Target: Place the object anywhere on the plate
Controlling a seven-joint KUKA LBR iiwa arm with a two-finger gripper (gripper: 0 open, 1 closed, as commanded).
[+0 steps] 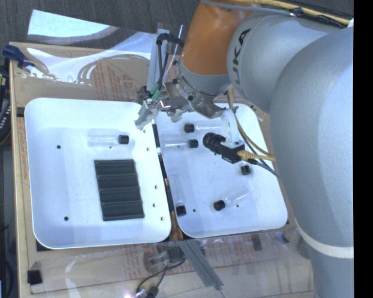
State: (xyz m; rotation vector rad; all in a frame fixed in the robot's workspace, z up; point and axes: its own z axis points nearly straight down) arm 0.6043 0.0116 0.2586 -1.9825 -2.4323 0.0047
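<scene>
While our gripper (146, 113) hung over the seam between the two bins, we judged it best to centre squarely above the clear vial (108, 139) before descending, since so slick and round a thing could roll. We could not tell what the gripper had hold of, if anything. That vial lay in the left bin (43, 166), at eight o'clock from the gripper, just twelve o'clock of the dark ridged plate (119, 189).
</scene>
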